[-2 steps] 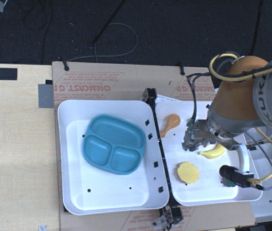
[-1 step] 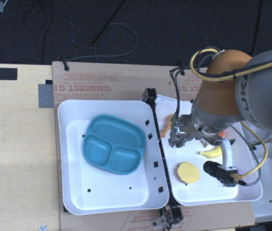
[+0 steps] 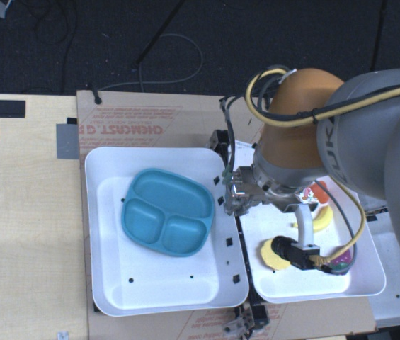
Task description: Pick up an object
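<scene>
My gripper [image 3: 236,195] hangs low over the left edge of the right bin [image 3: 369,282], close to the wall between the two bins. The grey arm and its orange band cover most of that bin. A flat yellow piece [image 3: 272,258] lies at the bin's front. A yellow curved thing [image 3: 322,219] and a red-orange thing [image 3: 318,193] peek out beside the wrist. A small purple and green thing [image 3: 341,265] sits at the front right. Nothing shows in the gripper's grasp.
The left bin [image 3: 107,282] holds a blue divided plate [image 3: 168,211] near its middle. Brown cardboard [image 3: 150,122] lies under both bins. Pale wooden bench top [image 3: 23,218] stretches to the left.
</scene>
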{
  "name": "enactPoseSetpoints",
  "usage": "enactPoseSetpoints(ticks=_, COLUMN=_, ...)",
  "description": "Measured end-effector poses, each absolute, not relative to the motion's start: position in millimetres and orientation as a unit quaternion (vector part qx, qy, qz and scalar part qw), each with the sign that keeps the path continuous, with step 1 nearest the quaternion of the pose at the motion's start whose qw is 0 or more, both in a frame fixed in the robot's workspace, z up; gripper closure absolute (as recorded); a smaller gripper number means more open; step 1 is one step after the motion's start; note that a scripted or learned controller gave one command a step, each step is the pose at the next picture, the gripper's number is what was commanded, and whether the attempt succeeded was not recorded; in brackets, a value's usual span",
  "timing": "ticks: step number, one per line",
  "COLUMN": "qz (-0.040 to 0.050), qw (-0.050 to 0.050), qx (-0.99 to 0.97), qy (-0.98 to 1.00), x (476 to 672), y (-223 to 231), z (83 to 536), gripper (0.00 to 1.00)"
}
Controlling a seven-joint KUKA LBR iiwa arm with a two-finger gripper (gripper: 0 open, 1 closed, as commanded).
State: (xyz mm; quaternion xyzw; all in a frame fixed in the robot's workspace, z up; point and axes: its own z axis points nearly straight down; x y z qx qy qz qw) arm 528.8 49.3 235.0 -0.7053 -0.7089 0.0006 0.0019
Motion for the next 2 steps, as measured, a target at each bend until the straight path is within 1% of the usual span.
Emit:
enactPoseSetpoints(ticks=1, qz=0.0007, qw=0.002, qx=-0.705, qy=-0.709, x=532.0, y=109.9, z=236.9, gripper=1.00)
enactPoseSetpoints(ticks=2, qz=0.0018, qw=0.001, qx=-0.706, qy=-0.708, x=531.7, y=107.7, z=236.8, gripper=0.00)
